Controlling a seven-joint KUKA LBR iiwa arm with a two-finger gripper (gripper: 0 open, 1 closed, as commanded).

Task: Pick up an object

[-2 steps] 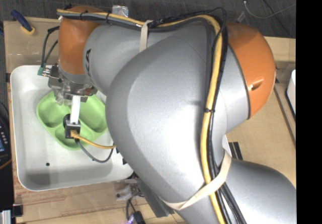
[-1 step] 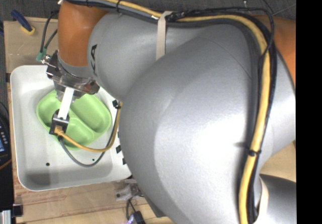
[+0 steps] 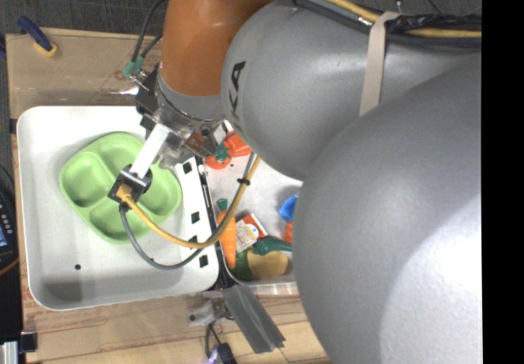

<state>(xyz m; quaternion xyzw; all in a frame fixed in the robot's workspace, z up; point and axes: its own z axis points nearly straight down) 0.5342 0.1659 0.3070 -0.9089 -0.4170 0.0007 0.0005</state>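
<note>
Arm (image 3: 344, 133): I reach in from the right, grey bulk above the right bin (image 3: 270, 190).
Jaws: down by the divider between the bins; their spread, I cannot tell.
Objects: orange toy (image 3: 218, 160) and blue piece (image 3: 287, 208), both in the right bin.
Left bin (image 3: 33, 190): green dish (image 3: 94, 178).
Desk (image 3: 82, 51): brown wood.

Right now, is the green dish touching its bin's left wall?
Apart. The camera view shows bare white floor between the green dish and the bin's left wall.
</note>
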